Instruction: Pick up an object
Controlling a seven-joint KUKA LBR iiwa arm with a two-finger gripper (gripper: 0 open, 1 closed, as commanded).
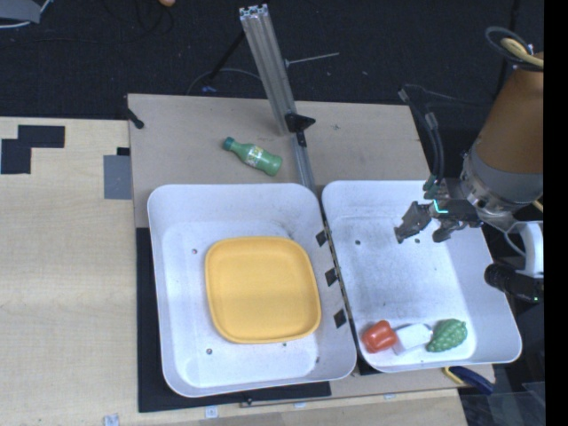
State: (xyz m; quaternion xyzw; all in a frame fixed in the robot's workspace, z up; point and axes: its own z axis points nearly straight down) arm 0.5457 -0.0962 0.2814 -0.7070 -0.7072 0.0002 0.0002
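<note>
Gripper (427, 224) hovering over the upper part of the right shallow white bin (497, 322), fingers seemingly spread apart with nothing between them, though too dark and small for certainty. Lying well toward the near edge from there: a small red pepper-like toy (379, 335), a white block (412, 337) and a green grape-like cluster (446, 335), forming a left-to-right row. Showing no readable writing.

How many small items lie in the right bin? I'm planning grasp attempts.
3, clustered at its near edge: red pepper, white piece, green grapes. None seem hidden.
</note>
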